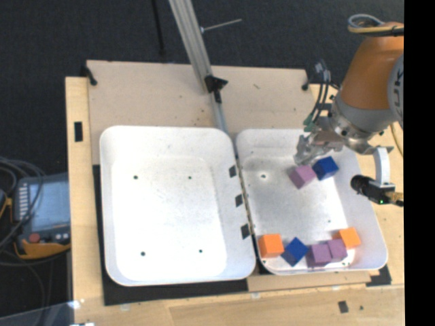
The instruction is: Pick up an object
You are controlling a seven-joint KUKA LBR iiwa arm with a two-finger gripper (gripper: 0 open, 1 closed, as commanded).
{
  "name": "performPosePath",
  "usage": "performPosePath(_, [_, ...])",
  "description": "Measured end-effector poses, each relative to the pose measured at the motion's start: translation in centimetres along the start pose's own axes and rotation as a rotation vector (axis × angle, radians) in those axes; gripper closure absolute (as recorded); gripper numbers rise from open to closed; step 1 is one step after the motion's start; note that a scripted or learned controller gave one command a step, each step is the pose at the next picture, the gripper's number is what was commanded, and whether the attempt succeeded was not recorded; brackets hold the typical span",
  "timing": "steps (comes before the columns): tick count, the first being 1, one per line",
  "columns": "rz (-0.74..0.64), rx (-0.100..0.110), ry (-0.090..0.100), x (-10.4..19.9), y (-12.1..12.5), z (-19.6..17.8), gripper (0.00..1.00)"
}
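Observation:
My gripper (307, 153) hangs over the back of the right bin (299, 212), reaching in from the right under the orange band. A purple block (301, 176) lies just below its tips, and a blue block (326, 167) sits beside it to the right. Whether the tips touch either block cannot be told. Along the bin's front edge lie an orange block (271, 244), a blue block (295, 250), two purple blocks (327, 252) and another orange block (350, 237).
The left bin (170, 202) stands next to the right one, with a divider strip between them. A metal rail (194, 36) slants up from the bins' back edge. A black fitting (370, 187) juts in at the right bin's right side.

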State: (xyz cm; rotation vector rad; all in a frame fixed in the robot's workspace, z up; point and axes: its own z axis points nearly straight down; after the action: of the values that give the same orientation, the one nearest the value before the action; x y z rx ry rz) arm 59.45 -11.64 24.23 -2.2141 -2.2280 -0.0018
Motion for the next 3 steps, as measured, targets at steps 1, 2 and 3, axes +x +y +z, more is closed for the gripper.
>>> performPosePath(1, [-0.001,0.000,0.001,4.8,-0.4,-0.9,1.00])
performPosePath(2, [-0.002,0.001,0.001,10.6,-1.7,-1.5,1.00])
performPosePath(3, [0.000,0.002,0.000,14.7,-2.5,-0.8,1.00])
